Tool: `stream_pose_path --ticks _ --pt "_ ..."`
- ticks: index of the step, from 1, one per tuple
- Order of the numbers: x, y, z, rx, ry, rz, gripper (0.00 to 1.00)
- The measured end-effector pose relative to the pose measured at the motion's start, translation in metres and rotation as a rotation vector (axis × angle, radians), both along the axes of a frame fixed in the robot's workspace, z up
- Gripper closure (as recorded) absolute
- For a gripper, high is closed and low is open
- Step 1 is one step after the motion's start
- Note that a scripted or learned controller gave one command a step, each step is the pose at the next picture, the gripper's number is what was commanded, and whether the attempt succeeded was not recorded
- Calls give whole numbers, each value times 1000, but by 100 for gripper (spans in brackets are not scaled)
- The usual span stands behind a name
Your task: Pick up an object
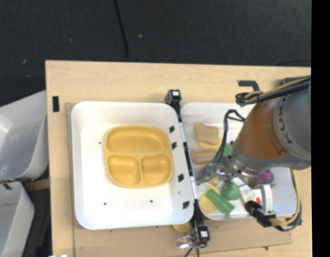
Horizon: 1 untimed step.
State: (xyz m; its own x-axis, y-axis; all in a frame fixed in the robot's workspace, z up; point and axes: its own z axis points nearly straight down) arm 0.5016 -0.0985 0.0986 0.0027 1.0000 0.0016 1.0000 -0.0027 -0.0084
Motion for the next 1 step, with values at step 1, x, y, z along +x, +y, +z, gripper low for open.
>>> stream_pose_path --ticks 1 --pt "5 -1 13 -2 -12 -9 100"
